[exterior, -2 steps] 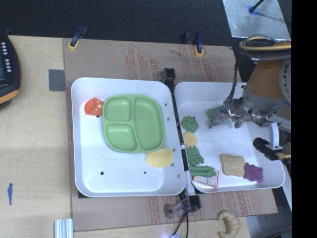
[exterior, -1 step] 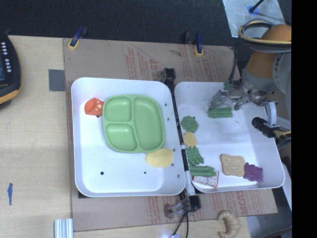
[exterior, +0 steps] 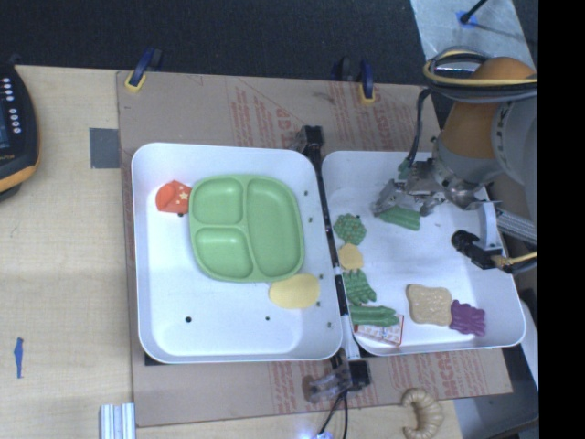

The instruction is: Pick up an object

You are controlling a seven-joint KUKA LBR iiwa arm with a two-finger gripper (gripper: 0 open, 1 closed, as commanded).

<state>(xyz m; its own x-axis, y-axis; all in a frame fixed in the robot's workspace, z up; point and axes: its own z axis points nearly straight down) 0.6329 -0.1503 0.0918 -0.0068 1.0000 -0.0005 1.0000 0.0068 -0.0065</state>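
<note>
down at the front edge of the bench there's a curly tan thing (exterior: 422, 413) lying outside the bins, no idea what it is tbh. behind it the right bin (exterior: 475, 339) holds most of the stuff: a slice of toy toast (exterior: 429, 304) touching a purple bit (exterior: 468, 318), a green pod (exterior: 375, 315) on top of a small card (exterior: 379, 336), plus a little column of green and yellow pieces along the left wall, starting with a leafy green one (exterior: 349, 229).

left bin (exterior: 155, 273) has a green divided plate (exterior: 247, 227), a red piece (exterior: 172, 197) just beside its left edge, and a yellow blob (exterior: 294, 291) touching its lower right corner.

the arm reaches in from the right and the gripper (exterior: 403, 201) is low over the back of the right bin, right on top of a green bean-looking piece (exterior: 399, 218). looks like that's the target. the bean pokes out just below the fingers, but whether they're spread or already pinched on it i honestly can't tell from this angle, so not calling it a grab.

my read: it's at the grasp step, nothing lifted yet. next it needs a firm close on the bean and then a straight lift. that flat little piece could easily slip out, and the back wall is near.
</note>
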